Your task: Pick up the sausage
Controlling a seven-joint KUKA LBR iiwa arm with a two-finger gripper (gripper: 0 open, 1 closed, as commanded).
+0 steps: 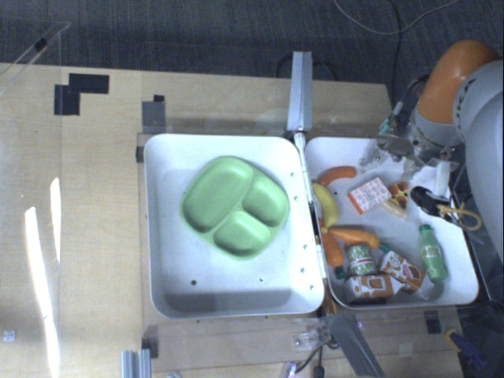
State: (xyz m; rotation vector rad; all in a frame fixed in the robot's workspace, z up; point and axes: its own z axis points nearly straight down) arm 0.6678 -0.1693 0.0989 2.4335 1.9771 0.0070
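The sausage [337, 174], a short reddish-orange curved piece, lies in the right bin [469, 288] near its far left corner, just above a yellow banana [324, 203]. My gripper [385, 153] hangs over the far side of the same bin, a short way to the right of the sausage and apart from it. Nothing shows between its tips. The grey arm with its orange band [450, 81] comes in from the right edge.
The right bin also holds a small patterned box [369, 195], a carrot [356, 235], a can [361, 257], a brown packet [387, 279] and a green bottle [431, 253], crowded together. In the left bin [169, 290] sits a green divided plate [235, 205].
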